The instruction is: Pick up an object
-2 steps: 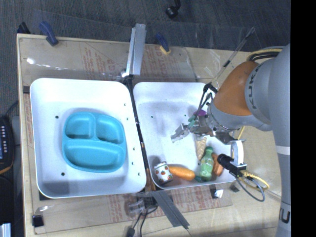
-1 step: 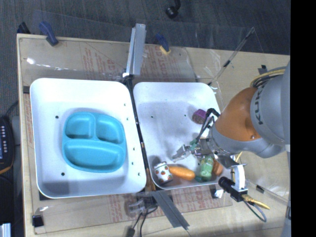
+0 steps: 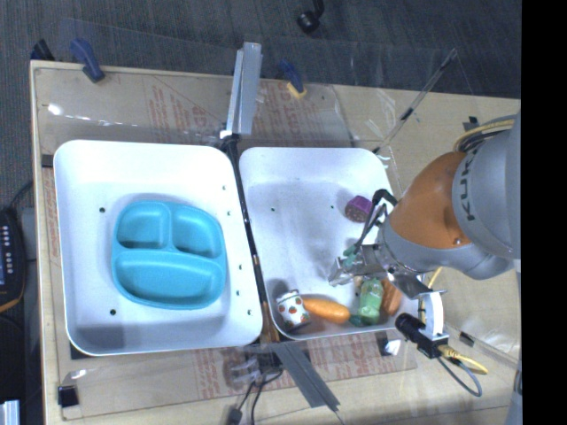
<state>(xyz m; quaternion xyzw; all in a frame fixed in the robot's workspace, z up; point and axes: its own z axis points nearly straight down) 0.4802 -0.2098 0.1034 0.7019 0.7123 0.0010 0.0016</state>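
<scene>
The jaws (image 3: 348, 266) sit low over the right bin (image 3: 292, 171), near its right wall, reaching in from the right; how far open they are cannot be told, and nothing shows clearly between them. The metal parts there are small and blurred. Behind them the arm (image 3: 478, 206) bends down from the right edge, its orange band just above the wrist and its grey body cut off by the frame.

Just beside the jaws on the near side lies a green bottle (image 3: 369, 297), with an orange piece (image 3: 391, 298) touching its right side, partly hidden by the wrist. Left of these a carrot (image 3: 326, 309) lies along the near wall, and left again a small white cup (image 3: 290, 308) with red marks. A purple object (image 3: 359, 207) rests farther back, just left of a black cable.

The left bin (image 3: 80, 237) holds a blue divided plate (image 3: 169, 254). Both bins rest on the worktop (image 3: 133, 104).
</scene>
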